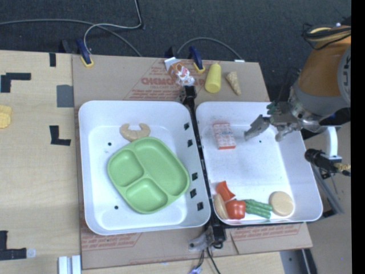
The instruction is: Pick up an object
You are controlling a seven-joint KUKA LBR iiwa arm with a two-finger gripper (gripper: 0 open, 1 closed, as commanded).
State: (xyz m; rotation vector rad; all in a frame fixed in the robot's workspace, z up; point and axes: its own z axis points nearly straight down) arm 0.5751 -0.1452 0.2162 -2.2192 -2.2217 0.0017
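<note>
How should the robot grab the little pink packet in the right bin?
Probably from straight above, pinching the small packet across its narrow sides. It lies flat on the right bin's floor with bare space all round, so the gripper, close by on its right, has room.

Divided plate (148,174): pale green. Bins (91,153): white. Curved biscuit piece (134,132): tan. Small packet (223,135): white with red-pink print. Bottle (213,77), upper centre of the frame: yellow. Lower right: red pepper (235,209), green vegetable (258,208), beige round (281,203).

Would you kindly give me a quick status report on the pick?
End effector open over right bin, holding nothing. Nearest object: small packet, just off the fingertips. Nothing in between.
</note>
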